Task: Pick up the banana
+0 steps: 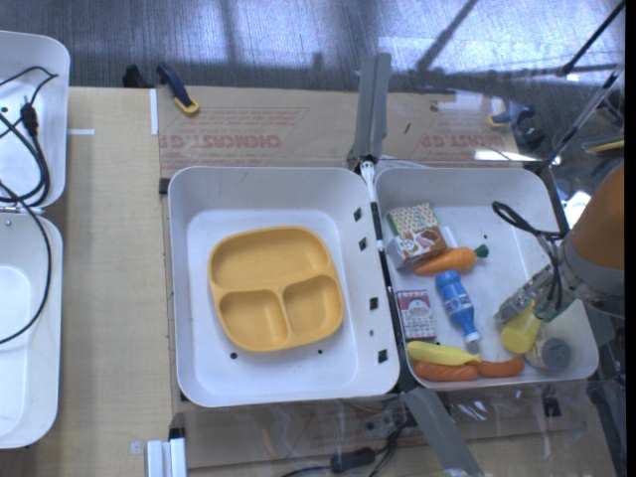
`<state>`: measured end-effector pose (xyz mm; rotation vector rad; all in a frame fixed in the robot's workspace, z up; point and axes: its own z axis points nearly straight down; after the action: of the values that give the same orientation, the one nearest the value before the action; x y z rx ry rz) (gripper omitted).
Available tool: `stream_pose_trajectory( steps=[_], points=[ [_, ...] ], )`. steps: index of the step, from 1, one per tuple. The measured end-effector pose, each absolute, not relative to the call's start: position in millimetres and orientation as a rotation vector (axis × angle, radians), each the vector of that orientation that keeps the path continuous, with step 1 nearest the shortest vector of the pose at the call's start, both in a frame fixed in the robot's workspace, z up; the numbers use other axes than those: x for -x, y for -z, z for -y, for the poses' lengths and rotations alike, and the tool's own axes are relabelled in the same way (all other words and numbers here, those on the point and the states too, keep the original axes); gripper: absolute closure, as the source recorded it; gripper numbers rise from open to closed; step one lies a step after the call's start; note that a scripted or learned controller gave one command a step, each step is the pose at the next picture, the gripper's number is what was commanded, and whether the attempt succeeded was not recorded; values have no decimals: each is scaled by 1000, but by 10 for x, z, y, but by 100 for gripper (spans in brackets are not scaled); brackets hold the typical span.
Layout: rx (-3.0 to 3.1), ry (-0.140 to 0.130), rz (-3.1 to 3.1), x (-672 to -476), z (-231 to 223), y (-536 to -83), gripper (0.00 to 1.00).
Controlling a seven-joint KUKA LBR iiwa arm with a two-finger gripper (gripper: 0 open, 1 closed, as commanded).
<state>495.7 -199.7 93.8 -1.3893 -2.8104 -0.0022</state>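
Banana lies near gripper, seemingly apart, toward the tray side

A yellow divided plate lies in the left bin. The right bin holds a carrot, blue bottle and small cartons.

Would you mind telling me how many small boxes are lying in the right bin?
2: one box near the bin's far left corner, above the carrot; another box left of the bottle. Others could be hidden.
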Motion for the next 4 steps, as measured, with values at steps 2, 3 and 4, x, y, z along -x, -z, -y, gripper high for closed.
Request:
stream_pose_trajectory(
  steps=[2, 3, 4],
  points=[
    [974, 0, 2985, -5443, 1561, -1386, 100],
    [974, 0, 2985, -5441, 1564, -1386, 0],
    [861, 3, 3018, -4902, 2072, -885, 0]
  ],
)
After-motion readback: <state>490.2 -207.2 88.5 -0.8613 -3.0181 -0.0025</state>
